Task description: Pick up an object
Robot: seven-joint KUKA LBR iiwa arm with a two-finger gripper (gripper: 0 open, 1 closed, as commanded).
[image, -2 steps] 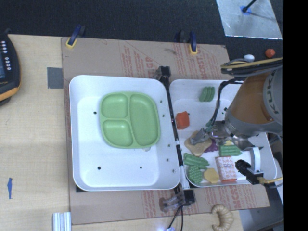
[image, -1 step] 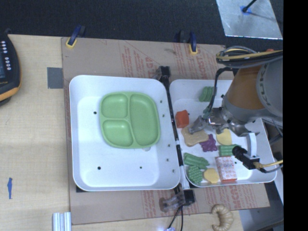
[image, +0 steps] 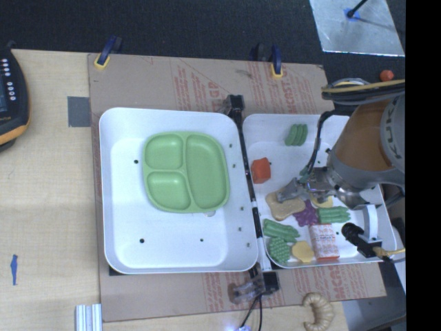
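My gripper [image: 300, 189] hangs low over the middle of the right bin [image: 275, 126], just above a tan flat piece [image: 282, 209]. Around it lie a purple piece [image: 306, 216], a green ridged piece [image: 334, 214] and a small yellow piece [image: 322, 201]. Further off in the same bin are a red-orange block [image: 261, 169] and a green ridged item [image: 297, 134] at the back. Green bean pods [image: 280, 229], a yellow disc [image: 302, 252] and a pink-and-white packet [image: 323, 243] lie at the front. Nothing is visibly held.
The left bin [image: 117, 185] holds a green divided plate [image: 186, 172]. The arm's grey and orange wrist [image: 368, 150] covers the right bin's right side. A tan curled item [image: 319, 309] lies on the bench in front of the bins.
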